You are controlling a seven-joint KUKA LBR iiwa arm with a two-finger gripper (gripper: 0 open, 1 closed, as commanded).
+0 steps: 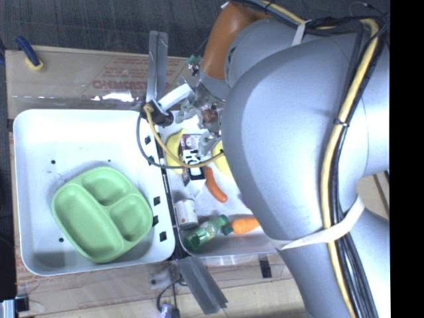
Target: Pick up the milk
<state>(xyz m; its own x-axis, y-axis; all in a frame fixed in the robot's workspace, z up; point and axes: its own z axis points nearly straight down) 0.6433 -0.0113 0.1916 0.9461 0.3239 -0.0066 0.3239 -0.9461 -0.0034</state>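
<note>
Arm (298, 111): grey, bulky – covers most of the right bin (218, 247).
Gripper (192, 121): low over the right bin's upper part, grip impossible to judge.
Milk (185, 212): small white carton near the divider, beside a green bottle (207, 231).
Left bin (79, 138): holds a green sectioned plate (103, 212).
Carrots (215, 187): orange – between gripper and bottle.

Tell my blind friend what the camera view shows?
A big grey robot arm reaches down into the right bin, among toy food: carrots, a green bottle and a small can. The left bin holds a green plate with three sections.
</note>
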